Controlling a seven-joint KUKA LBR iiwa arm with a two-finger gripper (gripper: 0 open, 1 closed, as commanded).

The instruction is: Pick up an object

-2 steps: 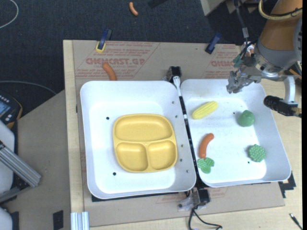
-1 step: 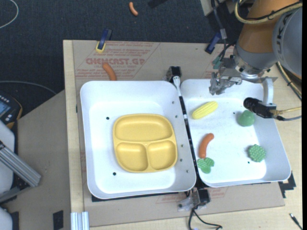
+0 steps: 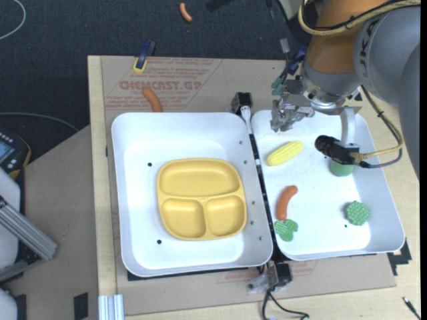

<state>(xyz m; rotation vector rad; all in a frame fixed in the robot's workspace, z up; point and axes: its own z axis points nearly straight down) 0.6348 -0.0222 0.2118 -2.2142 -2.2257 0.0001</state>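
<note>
In the right bin lie a yellow corn cob, an orange-red sausage, a green leafy piece, a green textured round piece and a green cup-like piece partly under a black part of the arm. My gripper hangs over the bin's far left corner, just above and behind the corn cob. Nothing shows between its fingers.
The left bin bears a yellow three-compartment tray. A black clamp sits at the bins' shared far edge. On the board behind lie an orange sausage and a blue-yellow item. The arm's orange band looms at top right.
</note>
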